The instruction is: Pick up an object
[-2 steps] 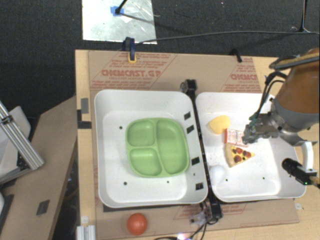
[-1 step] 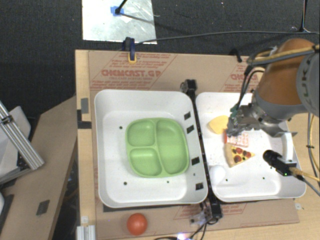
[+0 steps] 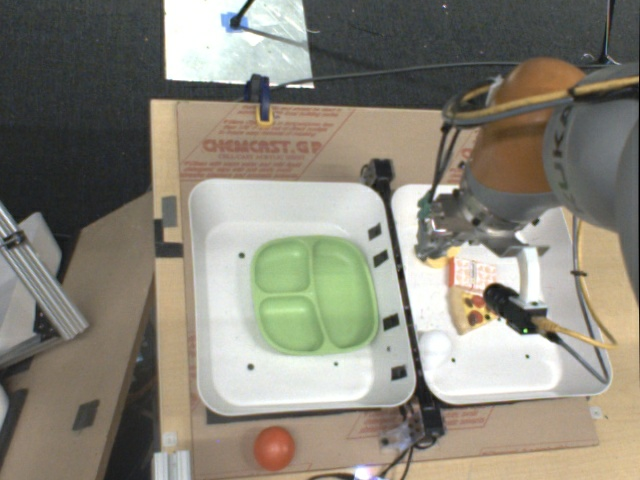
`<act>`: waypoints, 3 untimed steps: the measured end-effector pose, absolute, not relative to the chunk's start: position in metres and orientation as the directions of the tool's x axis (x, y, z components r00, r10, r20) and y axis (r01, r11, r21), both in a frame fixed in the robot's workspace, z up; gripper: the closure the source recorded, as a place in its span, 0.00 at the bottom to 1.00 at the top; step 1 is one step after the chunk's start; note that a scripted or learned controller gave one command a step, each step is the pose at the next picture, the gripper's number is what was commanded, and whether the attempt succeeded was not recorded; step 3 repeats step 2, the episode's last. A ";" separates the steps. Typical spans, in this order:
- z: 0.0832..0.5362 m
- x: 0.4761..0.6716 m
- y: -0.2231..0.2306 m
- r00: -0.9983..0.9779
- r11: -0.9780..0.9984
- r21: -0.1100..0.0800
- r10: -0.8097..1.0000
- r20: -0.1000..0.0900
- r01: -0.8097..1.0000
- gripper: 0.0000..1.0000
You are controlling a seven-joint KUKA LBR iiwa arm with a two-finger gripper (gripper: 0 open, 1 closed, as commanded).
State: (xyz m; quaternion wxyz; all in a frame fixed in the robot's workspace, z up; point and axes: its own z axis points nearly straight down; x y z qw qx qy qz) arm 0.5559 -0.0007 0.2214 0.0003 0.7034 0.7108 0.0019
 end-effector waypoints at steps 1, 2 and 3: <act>0.217 0.555 0.058 -0.010 0.010 0.001 1.000 0.002 1.000 1.00; 0.232 0.568 0.111 -0.010 0.010 0.004 1.000 0.003 1.000 1.00; 0.232 0.568 0.111 -0.010 0.010 0.004 1.000 0.003 1.000 1.00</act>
